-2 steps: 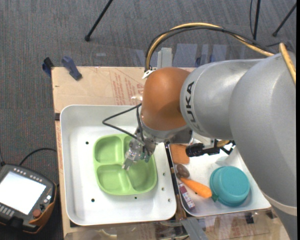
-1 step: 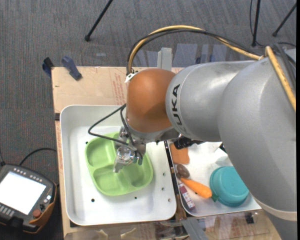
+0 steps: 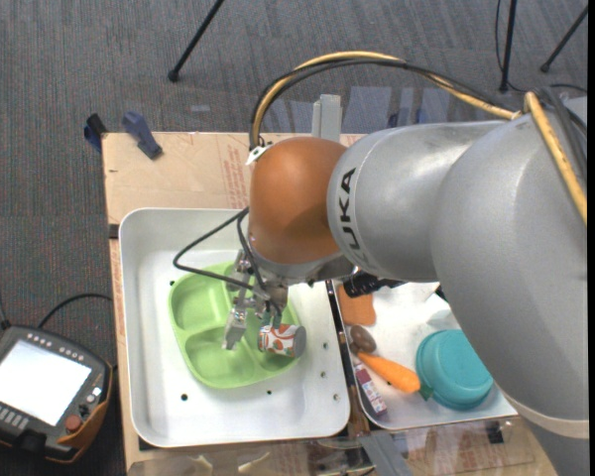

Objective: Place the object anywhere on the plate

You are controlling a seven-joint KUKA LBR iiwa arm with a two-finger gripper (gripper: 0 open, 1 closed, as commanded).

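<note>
A green sectioned plate [image 3: 203, 310] lies in the left white bin [image 3: 144, 365]. A small red-and-white can [image 3: 283, 340] rests on its side on the plate's right part, near the rim. My gripper [image 3: 251, 330] hangs over the plate below the orange wrist band, open, with its fingers spread. The left fingertip [image 3: 232, 337] points down into the plate's lower section. The right finger sits just above the can's left end and seems to touch it. The can is not between the fingers.
The right bin [image 3: 416, 415] holds a carrot [image 3: 392, 372], a teal bowl [image 3: 456, 368], an orange piece [image 3: 357, 307], a brown spoon-like item [image 3: 362, 339] and a small bar [image 3: 370, 390]. The arm's bulk covers much of that bin. A teach pendant [image 3: 35, 390] lies on the floor at the lower left.
</note>
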